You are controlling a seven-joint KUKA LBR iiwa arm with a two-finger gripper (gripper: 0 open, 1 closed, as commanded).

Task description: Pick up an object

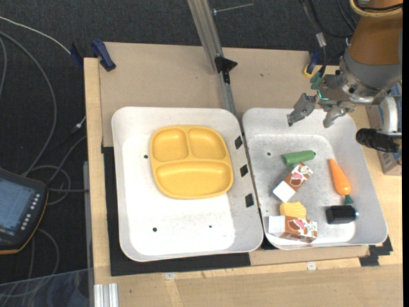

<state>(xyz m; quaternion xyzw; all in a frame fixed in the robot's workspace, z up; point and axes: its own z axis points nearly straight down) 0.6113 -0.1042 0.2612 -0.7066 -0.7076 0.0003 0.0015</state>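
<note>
My gripper hangs over the far edge of the right bin, fingers spread open with nothing between them. Below it in that bin lie a green pepper-like piece, an orange carrot, a small brown and white carton, a yellow corn piece, a black block and a red and white packet. The green piece is the closest to the gripper, a little nearer the camera and to its left.
The left bin holds a yellow divided plate. A slanted metal post rises between the bins at the back. Blue clamps sit on the bench's far edge. A tablet lies off the bench at left.
</note>
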